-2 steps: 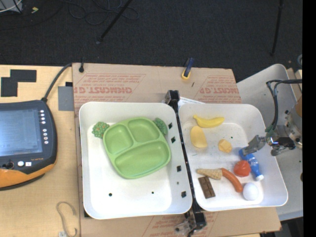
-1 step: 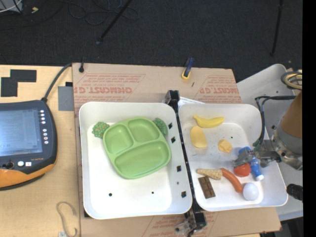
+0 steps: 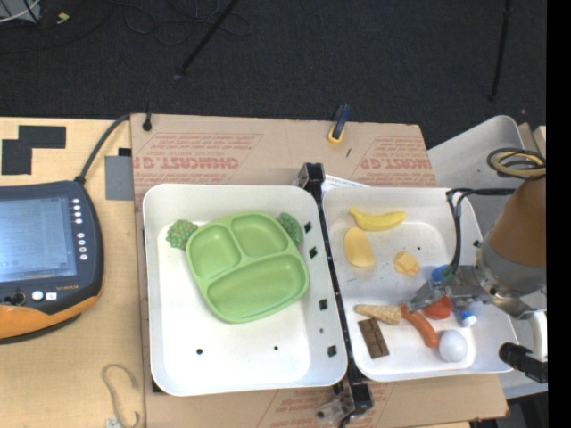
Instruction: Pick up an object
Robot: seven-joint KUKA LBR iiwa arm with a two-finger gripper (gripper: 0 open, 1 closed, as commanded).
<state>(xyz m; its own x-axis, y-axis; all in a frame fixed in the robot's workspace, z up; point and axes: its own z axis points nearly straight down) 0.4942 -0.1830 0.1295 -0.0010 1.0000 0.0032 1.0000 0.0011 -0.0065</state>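
Right bin (image 3: 393, 368), near-right part: gripper (image 3: 443, 294) low among the toys.
Jaw state: cannot tell.
Nearest object: red piece (image 3: 438, 308), touching or just under the gripper.
Orange carrot-like stick (image 3: 421, 325): long axis diagonal, toward the white egg (image 3: 453, 346).

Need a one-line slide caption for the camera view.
Gripper low in the right bin among toy foods; green divided plate in the left bin.

The grey arm (image 3: 522, 239) reached in from the right with its orange band above the wrist, bent downward so that the gripper (image 3: 443, 294) hung low at the right-hand side of the bench, its tip pointing left and down.
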